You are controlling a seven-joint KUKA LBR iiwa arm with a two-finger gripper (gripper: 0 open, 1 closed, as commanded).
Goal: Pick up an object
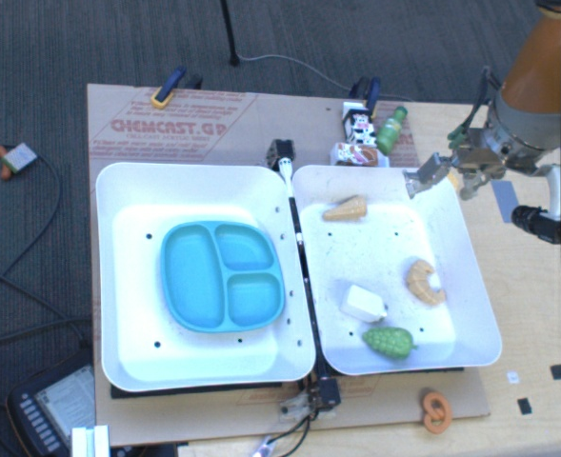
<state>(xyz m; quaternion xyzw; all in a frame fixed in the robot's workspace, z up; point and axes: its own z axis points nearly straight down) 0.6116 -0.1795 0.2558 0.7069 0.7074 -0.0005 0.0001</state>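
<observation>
We see the gripper [449, 171] above the right bin's [470, 255] upper-right rim, fingers spread apart, nothing between them. Inside that bin lie a cone-shaped piece [347, 208], a croissant-like piece [424, 283], a white block [364, 303] and a green object [389, 341].

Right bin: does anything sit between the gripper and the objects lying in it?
Nothing visible does. The gripper hangs over the right bin's upper right corner. The cone-shaped piece, croissant, white block and green object lie apart on the bin floor, uncovered.
</observation>
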